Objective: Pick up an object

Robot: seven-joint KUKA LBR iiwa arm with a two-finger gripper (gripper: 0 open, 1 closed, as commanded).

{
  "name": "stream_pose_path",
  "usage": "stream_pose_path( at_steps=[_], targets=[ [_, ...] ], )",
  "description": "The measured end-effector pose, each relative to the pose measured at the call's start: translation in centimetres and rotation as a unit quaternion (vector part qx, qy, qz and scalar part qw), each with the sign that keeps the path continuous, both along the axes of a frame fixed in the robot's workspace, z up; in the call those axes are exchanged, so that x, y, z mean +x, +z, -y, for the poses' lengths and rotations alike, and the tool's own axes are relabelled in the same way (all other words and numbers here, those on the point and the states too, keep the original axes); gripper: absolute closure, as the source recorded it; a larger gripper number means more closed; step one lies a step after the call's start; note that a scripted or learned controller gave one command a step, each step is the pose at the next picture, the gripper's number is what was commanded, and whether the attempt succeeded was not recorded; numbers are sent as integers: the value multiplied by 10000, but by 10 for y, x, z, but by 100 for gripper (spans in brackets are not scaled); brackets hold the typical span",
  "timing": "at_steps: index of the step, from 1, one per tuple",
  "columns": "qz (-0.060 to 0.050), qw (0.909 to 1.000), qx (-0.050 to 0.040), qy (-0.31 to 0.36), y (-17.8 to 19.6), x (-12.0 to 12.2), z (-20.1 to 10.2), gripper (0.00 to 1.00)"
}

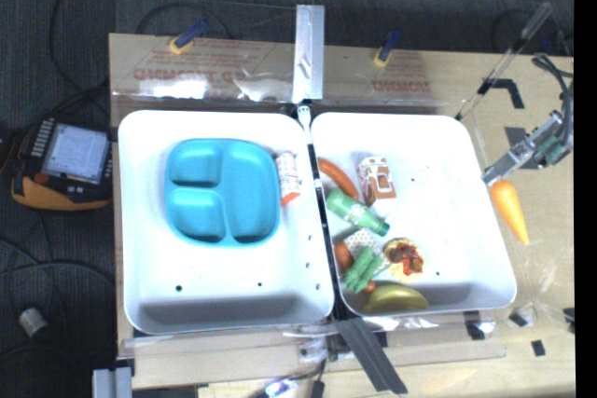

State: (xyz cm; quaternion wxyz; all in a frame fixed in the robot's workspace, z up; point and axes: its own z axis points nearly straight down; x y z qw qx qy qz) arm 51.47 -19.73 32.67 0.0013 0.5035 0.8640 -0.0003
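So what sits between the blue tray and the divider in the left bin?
A small white tube with a red-orange end, lying right of the blue tray, seen in the camera view.

Glossy blue plastic tray [224, 191], smooth white plastic bins [149, 294]

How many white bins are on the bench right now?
2: the left bin, holding a blue divided plate, and the right bin, with toy food piled along its left side.
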Motion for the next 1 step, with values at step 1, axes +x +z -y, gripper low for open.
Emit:
stream_pose_path(
  at_steps=[1],
  targets=[
    [-22,10000,10,-62,-61,-9,-46,100]
  ],
)
